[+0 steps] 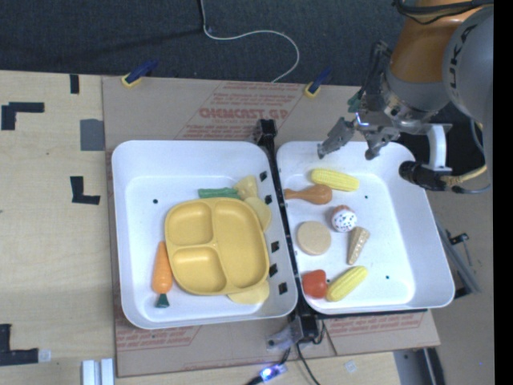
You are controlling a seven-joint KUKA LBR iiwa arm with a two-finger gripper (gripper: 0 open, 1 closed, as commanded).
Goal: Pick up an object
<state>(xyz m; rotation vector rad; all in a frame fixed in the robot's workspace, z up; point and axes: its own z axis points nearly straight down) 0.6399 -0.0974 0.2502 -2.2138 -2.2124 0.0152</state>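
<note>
Easy to go wrong from here: so crowded, the right bin [417, 239], that a descent may pinch two pieces at once or knock one aside. Likely to roll off at a glancing touch: the speckled ball [343, 219].

Nearest in that bin, a corn cob [348, 282] touching a red tomato-like piece [314, 282]. Beyond them, a cone [357, 245] beside a round biscuit [313, 237]. Then the speckled ball, a drumstick [309, 195], and farthest a second cob [335, 180].

In the left bin [128, 215], a yellow divided plate [215, 245] with a carrot [161, 269] alongside and green and pale yellow bits tucked at its far edge.

Farther back, over the right bin's far rim, the pincer [351, 143]: spread open, gripping nothing, hovering just beyond the second cob, probably the handiest target.
</note>
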